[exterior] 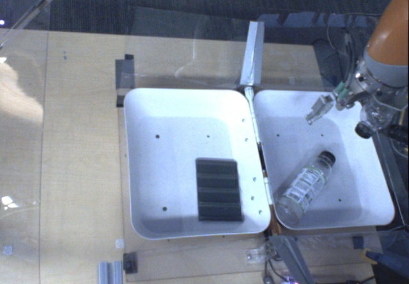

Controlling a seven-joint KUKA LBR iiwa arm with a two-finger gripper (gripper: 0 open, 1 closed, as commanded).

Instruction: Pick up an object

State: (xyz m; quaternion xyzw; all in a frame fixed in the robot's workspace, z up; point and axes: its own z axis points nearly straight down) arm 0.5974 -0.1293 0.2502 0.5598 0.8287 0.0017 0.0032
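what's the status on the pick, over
Gripper over the right bin's far edge, nothing between its fingers. Clear bottle lies on its side in that bin, untouched. Dark ribbed block in left bin. Nothing blocking.

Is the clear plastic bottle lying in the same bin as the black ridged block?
No. The bottle lies in the right bin, while the black block sits in the left bin.

Two white bins (147, 148), wooden bench (70, 167)
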